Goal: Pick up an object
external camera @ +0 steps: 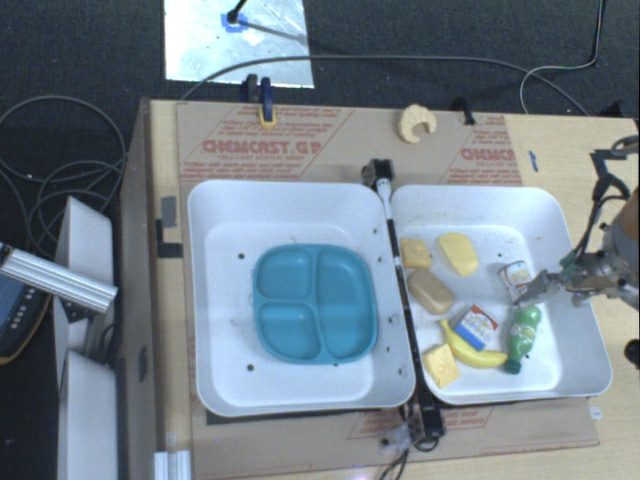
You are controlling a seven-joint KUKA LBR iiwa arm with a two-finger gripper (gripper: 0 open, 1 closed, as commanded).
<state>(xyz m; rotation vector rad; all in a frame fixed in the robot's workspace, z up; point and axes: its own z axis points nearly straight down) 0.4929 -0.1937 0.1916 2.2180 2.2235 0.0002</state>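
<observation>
We look down on two white bins set side by side on a brown board. The left bin (215, 268) holds a blue divided plate (315, 303), lying flat near the bin's middle. The right bin (560, 218) carries all the small things. At about twelve o'clock of its floor lies a pale yellow lemon-like piece (459, 253), and just beside it, at about ten o'clock, a small tan block (416, 255). Below these, towards the bin's middle, lies a tan oval piece (431, 292). At six o'clock we see a yellow banana (476, 352), with a small red, white and blue packet (474, 324) touching its upper side. A yellow wedge (440, 365) lies at seven o'clock, near the banana's left end. A green bottle (522, 335) lies tilted at about four o'clock, its dark cap end touching the banana's right tip.

The arm comes in from three o'clock, and its gripper (527, 283) sits low over the right bin — just above the green bottle's top and beside a small white tag (515, 271). We see nothing held between the fingers; whether they stand wide or narrow we cannot tell, since the shape is blurred.

Outside the bins, on the board at twelve o'clock, rests a cream-coloured curled piece (417, 123) — well apart from everything else.
</observation>
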